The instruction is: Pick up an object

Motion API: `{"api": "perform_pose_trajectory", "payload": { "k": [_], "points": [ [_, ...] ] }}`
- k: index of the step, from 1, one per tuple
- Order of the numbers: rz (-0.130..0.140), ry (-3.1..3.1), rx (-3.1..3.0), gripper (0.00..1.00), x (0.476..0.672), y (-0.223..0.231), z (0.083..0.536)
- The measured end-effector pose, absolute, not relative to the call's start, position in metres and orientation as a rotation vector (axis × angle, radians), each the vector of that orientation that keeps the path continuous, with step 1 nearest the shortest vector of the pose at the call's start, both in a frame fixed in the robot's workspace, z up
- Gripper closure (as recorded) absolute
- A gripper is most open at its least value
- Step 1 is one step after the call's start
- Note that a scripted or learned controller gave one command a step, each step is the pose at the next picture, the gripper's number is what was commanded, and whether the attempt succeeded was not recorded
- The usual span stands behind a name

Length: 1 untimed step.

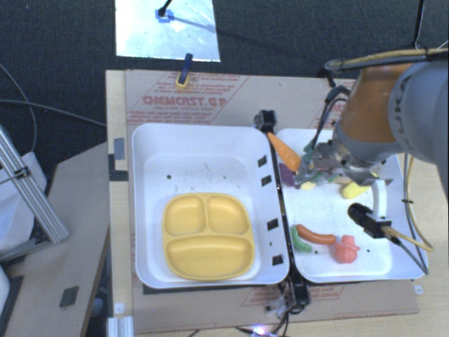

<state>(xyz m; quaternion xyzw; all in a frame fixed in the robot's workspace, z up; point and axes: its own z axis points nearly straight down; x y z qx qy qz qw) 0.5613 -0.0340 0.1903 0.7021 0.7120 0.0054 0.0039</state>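
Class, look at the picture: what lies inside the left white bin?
The left white bin holds a yellow divided tray lying flat near its front. Its three compartments look bare. Whatever is beneath the tray is covered.

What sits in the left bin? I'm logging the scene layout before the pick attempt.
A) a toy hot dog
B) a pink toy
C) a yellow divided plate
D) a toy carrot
C: the yellow divided plate lies in the left bin, while the toy carrot, pink toy and toy hot dog all lie in the right bin.
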Motion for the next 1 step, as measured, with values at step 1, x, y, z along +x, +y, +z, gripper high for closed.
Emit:
{"api": "perform_pose_trajectory", "payload": {
  "k": [1],
  "points": [
    [0.007,2.235,2.208,1.00,0.5817,0.0356,0.1843]
  ]
}}
